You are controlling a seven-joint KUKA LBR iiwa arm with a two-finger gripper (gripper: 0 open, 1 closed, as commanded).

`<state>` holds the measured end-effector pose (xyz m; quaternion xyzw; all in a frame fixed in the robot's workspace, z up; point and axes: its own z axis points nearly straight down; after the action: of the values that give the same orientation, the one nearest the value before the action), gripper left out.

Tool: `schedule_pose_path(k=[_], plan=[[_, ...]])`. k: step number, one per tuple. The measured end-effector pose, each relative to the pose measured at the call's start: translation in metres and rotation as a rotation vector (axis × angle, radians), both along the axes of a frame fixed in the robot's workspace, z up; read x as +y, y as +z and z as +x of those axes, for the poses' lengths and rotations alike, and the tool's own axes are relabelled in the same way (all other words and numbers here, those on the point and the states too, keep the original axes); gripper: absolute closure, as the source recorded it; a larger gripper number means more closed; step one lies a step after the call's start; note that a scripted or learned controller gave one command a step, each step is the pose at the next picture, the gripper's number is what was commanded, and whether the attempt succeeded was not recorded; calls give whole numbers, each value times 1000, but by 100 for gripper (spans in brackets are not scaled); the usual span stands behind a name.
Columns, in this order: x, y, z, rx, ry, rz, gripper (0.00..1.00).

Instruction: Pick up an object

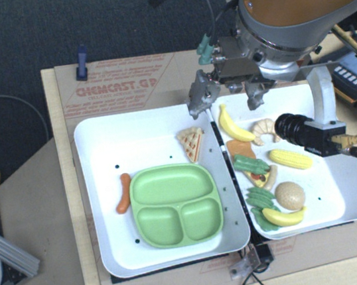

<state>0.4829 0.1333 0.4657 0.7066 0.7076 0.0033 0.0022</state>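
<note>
Green tray (175, 203) in left bin (98, 185)

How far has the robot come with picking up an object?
Nothing looks picked yet. The end effector is open above the top edge of the bins, with nothing between its fingers. The banana lies just below it in the right bin. Still left: descend, close on an object, lift.

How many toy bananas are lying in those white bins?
2, both in the right bin. One banana lies near its upper left end, under the tool; another banana lies at the lower end. Others could be hidden.
</note>
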Motion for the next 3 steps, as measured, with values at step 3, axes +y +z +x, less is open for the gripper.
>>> schedule_pose_path(k=[3], plan=[[91, 22, -4, 11, 0, -3, 0]])
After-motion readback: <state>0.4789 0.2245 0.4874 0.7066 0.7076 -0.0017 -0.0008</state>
